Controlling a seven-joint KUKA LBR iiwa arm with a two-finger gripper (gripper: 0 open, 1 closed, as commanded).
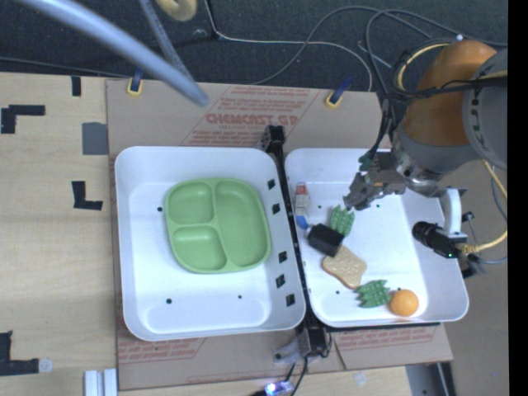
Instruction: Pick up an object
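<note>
One small green toy (341,219) sits just below your pincer (360,195); whether that is wide or narrow, you cannot tell. It looks light and stiff; take its narrow sides.

We see the bench under bright, even light from overhead, so both white bins (132,221) come out nearly washed and the green divided plate (218,224) throws only a thin, soft shadow. The picture is coarse and slightly soft throughout; small items in the right bin (437,295) lose their edges, and the grey bar (99,35) crossing the top left is badly out of focus, close to the lens. The dark floor (330,7) at the top holds little detail, and we notice mild glare on the arm's orange band (454,77).
</note>
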